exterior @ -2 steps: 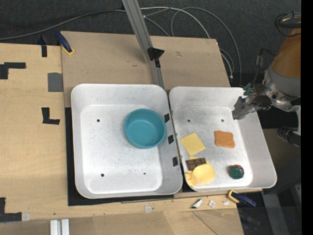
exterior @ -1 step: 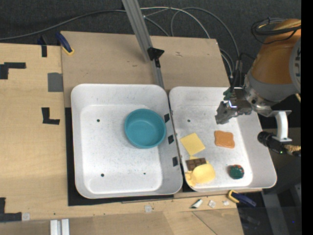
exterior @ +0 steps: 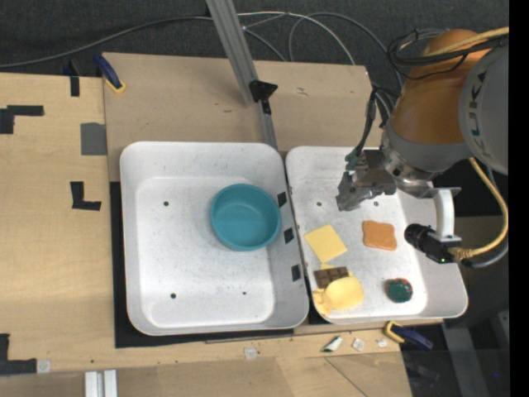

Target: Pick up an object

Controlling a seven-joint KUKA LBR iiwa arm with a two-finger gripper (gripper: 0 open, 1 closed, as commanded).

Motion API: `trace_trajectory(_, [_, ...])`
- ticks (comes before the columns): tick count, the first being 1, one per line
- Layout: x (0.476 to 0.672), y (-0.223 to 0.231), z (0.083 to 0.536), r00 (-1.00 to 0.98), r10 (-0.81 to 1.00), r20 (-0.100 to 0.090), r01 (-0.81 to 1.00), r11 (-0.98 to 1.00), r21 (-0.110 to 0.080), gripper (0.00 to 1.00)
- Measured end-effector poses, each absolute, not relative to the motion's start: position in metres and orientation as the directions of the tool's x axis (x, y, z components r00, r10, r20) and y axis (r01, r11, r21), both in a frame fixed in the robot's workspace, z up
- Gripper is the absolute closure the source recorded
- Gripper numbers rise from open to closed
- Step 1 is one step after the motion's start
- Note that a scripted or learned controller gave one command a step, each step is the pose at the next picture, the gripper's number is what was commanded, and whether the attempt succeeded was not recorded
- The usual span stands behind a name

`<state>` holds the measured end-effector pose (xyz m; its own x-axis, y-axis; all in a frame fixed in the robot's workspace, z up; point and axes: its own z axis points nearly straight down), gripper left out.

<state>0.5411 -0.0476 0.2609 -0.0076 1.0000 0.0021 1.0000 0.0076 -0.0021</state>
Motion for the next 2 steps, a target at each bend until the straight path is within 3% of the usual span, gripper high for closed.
trace_trajectory(2, [0.542,0.063,0.254,-0.008,1.000,0.001,1.000,0.008,-0.003,1.00])
